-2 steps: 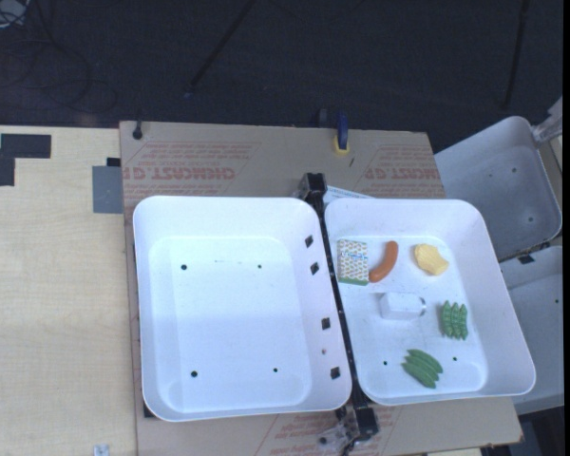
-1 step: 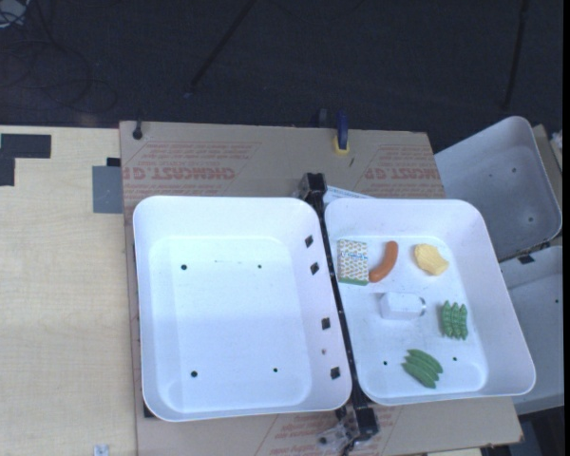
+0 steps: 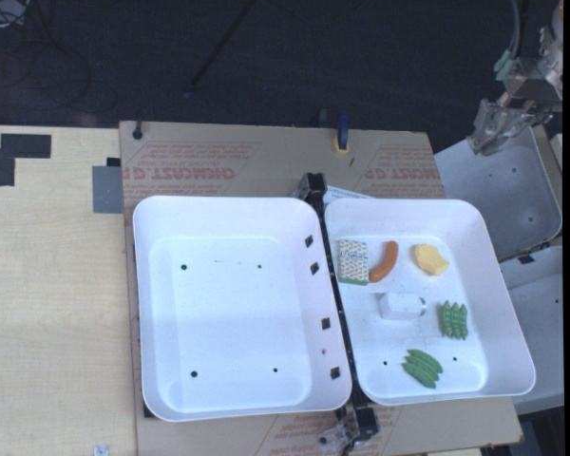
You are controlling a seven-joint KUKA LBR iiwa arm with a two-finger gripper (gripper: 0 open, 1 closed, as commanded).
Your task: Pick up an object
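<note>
Camera view: your gripper [image 3: 499,126] hangs beyond the right bin [image 3: 499,264], holding nothing visible; its opening cannot be told. Choose a target there: sausage [image 3: 384,261], yellow piece [image 3: 430,259], pea pods [image 3: 422,367].

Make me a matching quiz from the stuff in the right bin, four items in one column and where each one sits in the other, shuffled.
Items:
1. sausage
2. yellow piece
3. patterned packet
4. pea pod

Places in the right bin:
A. nearest the divider between the bins
B. near edge, bottom of the view
C. between the packet and the yellow piece
D. far right of the top row

Pairs: 1-C, 2-D, 3-A, 4-B
</note>
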